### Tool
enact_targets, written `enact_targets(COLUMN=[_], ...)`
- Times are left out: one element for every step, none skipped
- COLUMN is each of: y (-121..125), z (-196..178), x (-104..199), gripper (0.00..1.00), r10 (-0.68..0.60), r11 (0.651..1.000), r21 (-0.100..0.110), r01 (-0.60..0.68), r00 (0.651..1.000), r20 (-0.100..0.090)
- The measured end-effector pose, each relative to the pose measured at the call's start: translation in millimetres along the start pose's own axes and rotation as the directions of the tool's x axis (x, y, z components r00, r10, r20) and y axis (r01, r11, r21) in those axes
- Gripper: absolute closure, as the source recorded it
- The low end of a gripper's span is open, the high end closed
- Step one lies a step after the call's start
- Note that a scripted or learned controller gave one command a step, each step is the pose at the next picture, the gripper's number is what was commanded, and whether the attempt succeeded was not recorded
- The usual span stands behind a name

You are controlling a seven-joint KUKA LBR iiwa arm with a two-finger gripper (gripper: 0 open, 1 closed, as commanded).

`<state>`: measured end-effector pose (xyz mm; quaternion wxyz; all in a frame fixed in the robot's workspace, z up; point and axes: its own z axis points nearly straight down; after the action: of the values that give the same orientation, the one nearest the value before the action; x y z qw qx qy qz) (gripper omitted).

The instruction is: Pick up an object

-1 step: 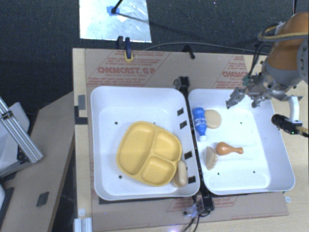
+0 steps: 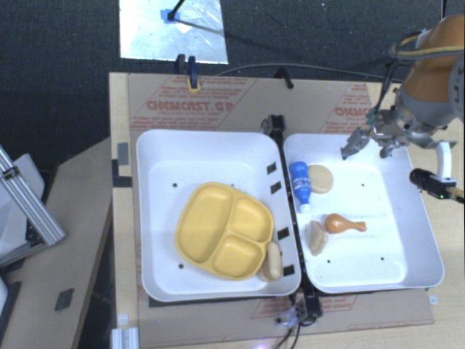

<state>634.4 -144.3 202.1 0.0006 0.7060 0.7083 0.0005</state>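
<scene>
The hand [image 2: 370,142] hovered over the right bin's [image 2: 407,267] far edge, its fingers spread and holding nothing. Candidates lay below: a blue bottle [image 2: 299,182] touching a tan round piece [image 2: 320,178] by the divider, and an orange drumstick-shaped toy [image 2: 343,225] lying apart. The drumstick looked the better target, since it had free room on both sides of its body for the fingers.

A foil sheet [image 2: 173,19] lies beyond the cardboard [image 2: 218,100].

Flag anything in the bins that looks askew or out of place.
The yellow tray sits rotated in the left bin, a tan piece wedged at its corner. The blue bottle lies on its side.
</scene>
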Motion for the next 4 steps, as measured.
enact_targets(y=[-1.3, 2.0, 5.4, 8.4], z=[41.7, 101.1, 112.3, 98.9], x=[2.3, -3.6, -4.0, -3.2], gripper=[0.00, 0.00, 0.00, 1.00], r10=[0.000, 0.002, 0.001, 0.000], r11=[1.000, 1.000, 1.000, 1.000], r21=[0.002, 0.002, -0.005, -0.017], r01=[0.000, -0.002, -0.001, 0.000], r00=[1.000, 1.000, 1.000, 1.000], r20=[0.000, 0.000, 0.001, 0.001])
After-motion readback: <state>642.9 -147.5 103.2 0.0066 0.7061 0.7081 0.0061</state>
